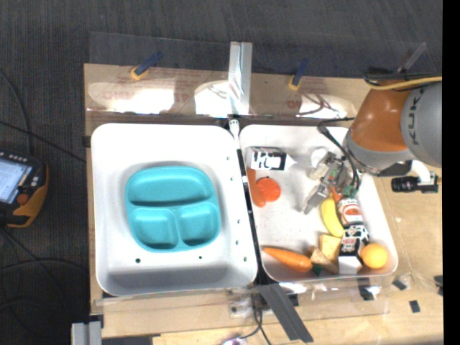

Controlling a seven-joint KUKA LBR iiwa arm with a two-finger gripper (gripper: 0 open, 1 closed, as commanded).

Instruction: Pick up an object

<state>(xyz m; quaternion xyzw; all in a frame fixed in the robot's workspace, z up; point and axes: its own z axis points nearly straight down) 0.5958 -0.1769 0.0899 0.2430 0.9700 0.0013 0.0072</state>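
My gripper (317, 192) hangs over the middle of the right bin (287, 218), reaching in from the orange-banded wrist (381, 124) at the right. It sits just up and left of a yellow banana (330, 218). Beside the banana stands a small red-labelled can (350, 210). Left of the gripper lie an orange-red round fruit (264, 190) and a black-and-white box (267, 160). A carrot (287, 258) lies along the bin's front. Nothing shows as held.
An orange (374, 256), a pale wedge (328, 246) and a small dark box (353, 239) crowd the right bin's front right corner. The left bin (108, 214) holds a teal divided tray (172, 205). A handheld pendant (18, 185) lies off the bench at far left.
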